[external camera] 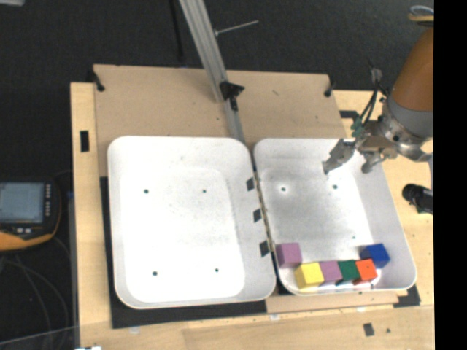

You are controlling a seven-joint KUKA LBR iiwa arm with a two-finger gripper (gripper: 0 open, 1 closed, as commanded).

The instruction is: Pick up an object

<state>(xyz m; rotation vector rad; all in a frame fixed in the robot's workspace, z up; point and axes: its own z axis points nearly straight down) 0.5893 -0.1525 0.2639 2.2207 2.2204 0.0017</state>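
Several small blocks lie along the front edge of the right bin: a purple block, a yellow block, a second purple block, a green block, an orange block and a blue block. My gripper hangs over the far right part of that bin, well behind the blocks. Its two fingers stand apart, open, with nothing between them.
The left bin sits beside the right one, joined by clips at the middle. A slanted metal pole rises behind the bins. A small screen device lies off the bench at the left.
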